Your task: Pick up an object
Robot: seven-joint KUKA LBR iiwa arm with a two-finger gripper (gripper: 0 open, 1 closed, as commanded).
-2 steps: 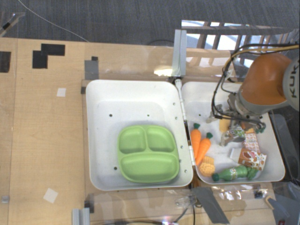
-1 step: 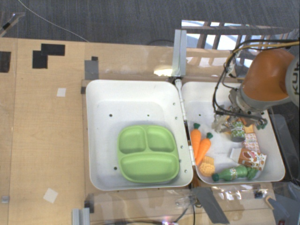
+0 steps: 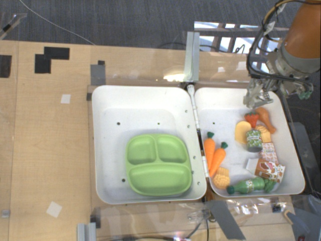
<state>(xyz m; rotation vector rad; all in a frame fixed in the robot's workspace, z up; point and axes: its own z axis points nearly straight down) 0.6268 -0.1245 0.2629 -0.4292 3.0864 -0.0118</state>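
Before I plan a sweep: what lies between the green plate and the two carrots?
In the camera view, the bins' adjoining white walls lie between the green plate and the carrots; otherwise bare bin floor.

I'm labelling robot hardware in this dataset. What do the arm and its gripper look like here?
The arm is grey metal with a broad orange band above the wrist. Dark cables, one yellowish, loop along its left side. The gripper is a pale silver-grey metal piece.

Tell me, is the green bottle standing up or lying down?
Lying down. The green bottle rests on its side along the right bin's near edge.
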